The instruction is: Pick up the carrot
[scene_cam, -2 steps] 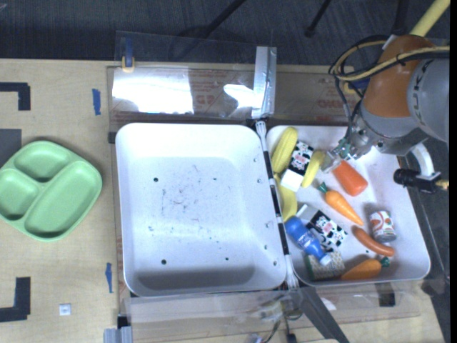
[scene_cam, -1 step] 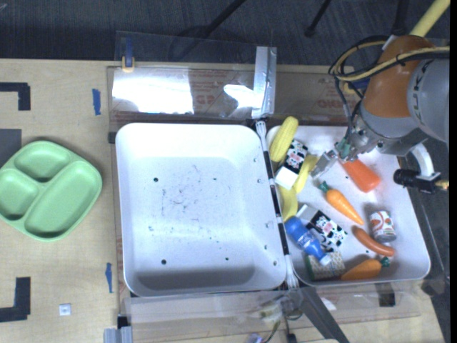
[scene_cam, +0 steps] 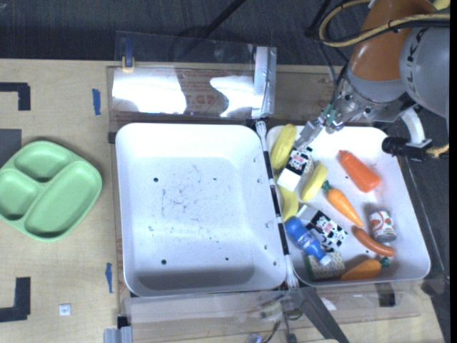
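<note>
At the near edge of the counter a dark strut crosses the front rim of the right bin and is cut off by the frame. Just behind that rim a second, smaller orange piece lies flat, partly tucked under a red sausage-shaped toy, and what sits beside it in the near corner is too jumbled to name. A blue bottle leans against a black-and-white patterned block, and a small printed can stands by the right wall. The carrot lies slantwise in the middle of this bin, its green end toward a yellow banana-like piece and just beside it. Farther back rests an orange-red block, and another yellow fruit lies against the dividing wall with a black-and-white cube next to it. The left bin bears only faint scuffs. A green divided plate sits well to the left on the counter. The hand hangs over the bin's far left corner, well apart from the carrot, angled down-left from the grey wrist; whether it is clenched or released I cannot tell. The arm's upper part is cut off at the right edge.
</note>
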`<action>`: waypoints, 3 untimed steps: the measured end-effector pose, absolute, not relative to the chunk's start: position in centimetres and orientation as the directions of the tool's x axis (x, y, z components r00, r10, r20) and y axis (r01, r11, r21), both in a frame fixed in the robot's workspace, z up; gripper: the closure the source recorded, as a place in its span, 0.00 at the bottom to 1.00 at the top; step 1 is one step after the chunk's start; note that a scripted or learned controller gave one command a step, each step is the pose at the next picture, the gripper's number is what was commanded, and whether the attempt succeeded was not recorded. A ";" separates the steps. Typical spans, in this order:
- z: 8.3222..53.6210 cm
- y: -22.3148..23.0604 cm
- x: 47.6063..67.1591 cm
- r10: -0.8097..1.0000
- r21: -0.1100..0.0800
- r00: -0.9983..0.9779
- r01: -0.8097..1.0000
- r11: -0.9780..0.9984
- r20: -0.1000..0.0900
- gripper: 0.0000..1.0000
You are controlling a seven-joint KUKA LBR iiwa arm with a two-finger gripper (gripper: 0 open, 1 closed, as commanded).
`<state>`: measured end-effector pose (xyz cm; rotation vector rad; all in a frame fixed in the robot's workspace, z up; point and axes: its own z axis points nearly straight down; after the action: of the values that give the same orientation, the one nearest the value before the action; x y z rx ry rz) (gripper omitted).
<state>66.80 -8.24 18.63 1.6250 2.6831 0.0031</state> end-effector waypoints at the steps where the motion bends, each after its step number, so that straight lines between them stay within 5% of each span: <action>1: 13.4 -12.4 54.5 0.934 0.000 -0.356 0.934 0.356 0.000 0.00; 2: 8.7 -15.2 56.4 0.927 0.005 -0.376 0.927 0.376 -0.003 0.00; 3: 8.6 -15.4 58.8 0.954 0.004 -0.299 0.954 0.299 -0.002 0.00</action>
<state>58.84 -15.43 8.64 1.8578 2.5289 0.0037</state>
